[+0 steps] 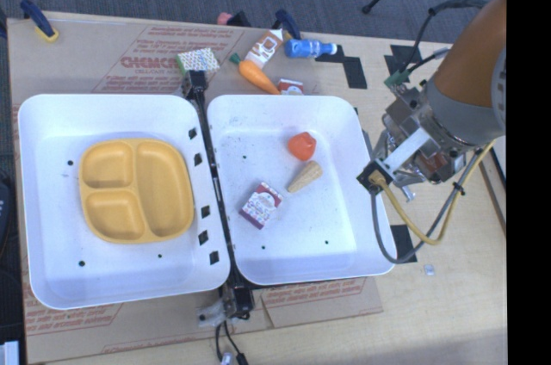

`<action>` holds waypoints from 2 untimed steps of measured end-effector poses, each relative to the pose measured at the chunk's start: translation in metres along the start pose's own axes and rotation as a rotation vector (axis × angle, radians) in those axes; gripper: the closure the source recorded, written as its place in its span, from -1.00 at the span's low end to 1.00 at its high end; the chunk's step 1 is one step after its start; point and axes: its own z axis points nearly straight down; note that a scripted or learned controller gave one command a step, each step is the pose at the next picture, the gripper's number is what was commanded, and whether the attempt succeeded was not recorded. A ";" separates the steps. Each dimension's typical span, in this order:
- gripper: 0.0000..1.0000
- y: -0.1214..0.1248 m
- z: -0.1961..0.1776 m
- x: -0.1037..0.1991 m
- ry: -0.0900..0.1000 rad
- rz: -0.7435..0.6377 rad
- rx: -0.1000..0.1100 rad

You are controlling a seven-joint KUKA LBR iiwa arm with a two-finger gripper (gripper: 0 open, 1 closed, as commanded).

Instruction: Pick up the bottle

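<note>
A blue bottle (308, 49) lies on its side on the bench, just beyond the far rim of the right bin (366, 247). A white bottle with an orange label (265, 47) lies to its left, also outside the bins. My gripper (418, 155) hangs to the right of the right bin, outside its right rim and well short of both bottles. The wrist and its fittings hide the gripper's tip.
In the right bin lie a red-orange lump (301, 145), a tan cone (304, 176) and a small red carton (261, 206). A yellow divided plate (136, 189) sits in the left bin. A carrot (256, 77), a small red box (291, 85) and a patterned box (198, 60) lie behind the bins.
</note>
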 end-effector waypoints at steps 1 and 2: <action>1.00 -0.033 0.116 0.017 -0.003 -0.039 0.003; 1.00 0.012 0.108 -0.007 -0.001 -0.131 0.000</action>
